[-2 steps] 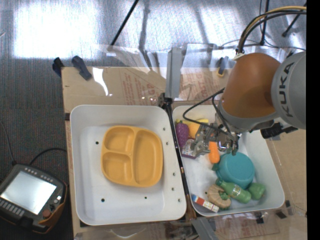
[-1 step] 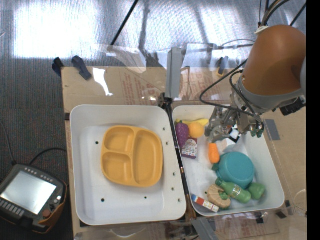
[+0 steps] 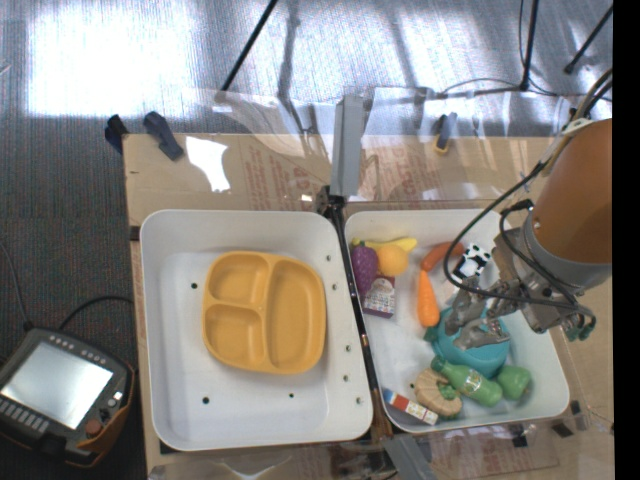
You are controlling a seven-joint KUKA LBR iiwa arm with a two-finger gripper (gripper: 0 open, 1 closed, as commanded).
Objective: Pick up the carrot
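You're looking at the carrot [image 3: 427, 299] lying in the right bin [image 3: 556, 368], long axis running near-to-far — just left of the end effector [image 3: 470, 313], which is hovering over a teal bowl [image 3: 470, 348]. It's pinching nothing visible; can't tell its state.

You won't find any text here that can actually be read. The brown bench top [image 3: 270, 173] behind the two bins carries faint reddish printed lettering, but glare and the slant make it illegible. The small purple packet [image 3: 380, 296] in the right bin [image 3: 556, 368] has a pale label whose print is too small to make out, and the little box [image 3: 411, 406] near that bin's front edge shows red and white marking with no legible words. The handheld pendant's screen [image 3: 58, 383] at lower left is washed out.
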